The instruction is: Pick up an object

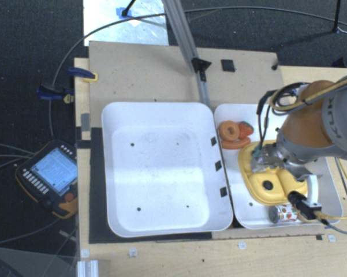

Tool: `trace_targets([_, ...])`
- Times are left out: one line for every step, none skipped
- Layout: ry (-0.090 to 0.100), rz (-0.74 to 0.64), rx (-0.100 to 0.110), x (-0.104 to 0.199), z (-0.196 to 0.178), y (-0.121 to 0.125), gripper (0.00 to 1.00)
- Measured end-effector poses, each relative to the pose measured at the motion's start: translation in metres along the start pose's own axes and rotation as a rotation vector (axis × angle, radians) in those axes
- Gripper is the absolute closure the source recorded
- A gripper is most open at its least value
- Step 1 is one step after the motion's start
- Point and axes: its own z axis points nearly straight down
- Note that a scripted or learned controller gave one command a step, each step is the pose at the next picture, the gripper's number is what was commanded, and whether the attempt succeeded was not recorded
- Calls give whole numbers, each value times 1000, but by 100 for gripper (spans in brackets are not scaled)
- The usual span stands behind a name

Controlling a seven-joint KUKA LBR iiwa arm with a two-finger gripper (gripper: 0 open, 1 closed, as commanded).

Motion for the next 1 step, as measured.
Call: trace_targets([3, -1, 15, -6, -63, 5, 100])
